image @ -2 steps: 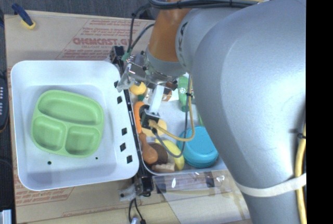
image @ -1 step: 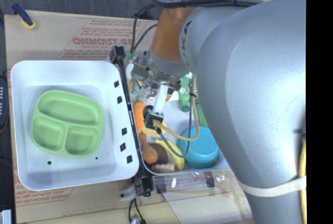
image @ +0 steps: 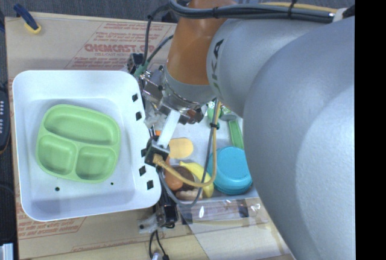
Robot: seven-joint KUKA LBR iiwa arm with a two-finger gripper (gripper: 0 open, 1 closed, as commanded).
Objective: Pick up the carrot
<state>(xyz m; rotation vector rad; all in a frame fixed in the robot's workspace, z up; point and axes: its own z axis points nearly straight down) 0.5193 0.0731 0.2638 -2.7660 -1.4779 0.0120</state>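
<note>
My gripper [image: 155, 117] is low over the left edge of the right bin [image: 208, 212], close to the wall it shares with the left bin. A small orange sliver [image: 158, 131] shows just beneath the gripper; it may be the carrot, but most of it is hidden by the wrist. The big grey arm with its orange band covers most of the right bin.
The left bin [image: 24, 132] holds a green divided plate [image: 78, 142]. In the right bin lie a yellow-orange round piece [image: 181, 147], a yellow item [image: 204, 183], a brown item [image: 178, 183], a blue cup [image: 233, 171] and a green item [image: 234, 131].
</note>
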